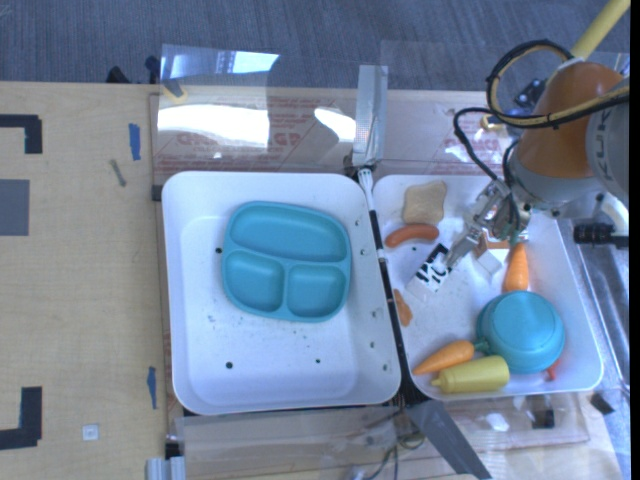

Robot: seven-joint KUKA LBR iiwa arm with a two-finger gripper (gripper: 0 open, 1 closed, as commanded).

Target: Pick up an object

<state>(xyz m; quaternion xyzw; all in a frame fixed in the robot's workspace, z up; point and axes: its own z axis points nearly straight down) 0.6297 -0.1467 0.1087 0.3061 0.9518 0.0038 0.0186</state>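
Note:
My gripper [468, 243] hangs low over the middle of the right bin [585, 298], reaching in from the right and slanting down-left. A small black-and-white thing [435, 266] lies right at its tip; whether it is touched or held I cannot tell. Around it are an orange sausage [411, 234] to the left, a slice of bread [425, 201] at the back, and a carrot [516, 268] to the right. A blue bowl [521, 330], a second carrot [444, 356] and a yellow piece [472, 374] sit at the front.
The left bin [190, 298] holds a blue divided plate [287, 260]. A small orange bit [402, 310] lies by the wall between the bins. A clear panel [260, 128] stands behind the bins.

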